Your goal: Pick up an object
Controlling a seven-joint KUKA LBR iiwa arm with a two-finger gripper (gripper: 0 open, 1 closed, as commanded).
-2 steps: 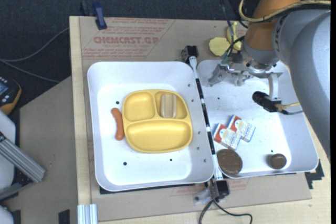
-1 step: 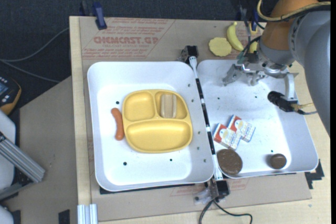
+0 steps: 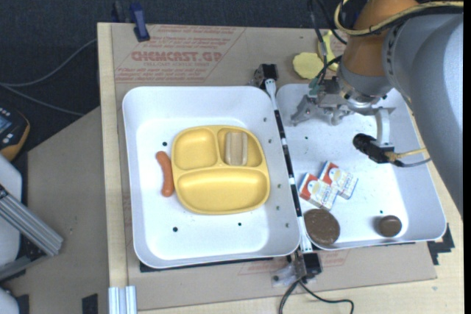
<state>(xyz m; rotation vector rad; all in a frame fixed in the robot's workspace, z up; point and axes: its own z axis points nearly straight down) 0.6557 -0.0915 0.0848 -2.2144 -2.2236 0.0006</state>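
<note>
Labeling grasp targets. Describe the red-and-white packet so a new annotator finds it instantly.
Start at the right bin, the one the arm reaches over. Near its left wall, in the lower half, lies the red-and-white packet, flat and boxy. Its neighbours are round and brown: a large disc just below it and a small puck to the right.

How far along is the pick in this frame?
Nothing looks picked yet. The gripper sits low at the back of the right bin, with nothing visibly between its fingers. The packets, brown disc and small brown piece lie in that bin, apart from it. Grasping and lifting are left.
</note>
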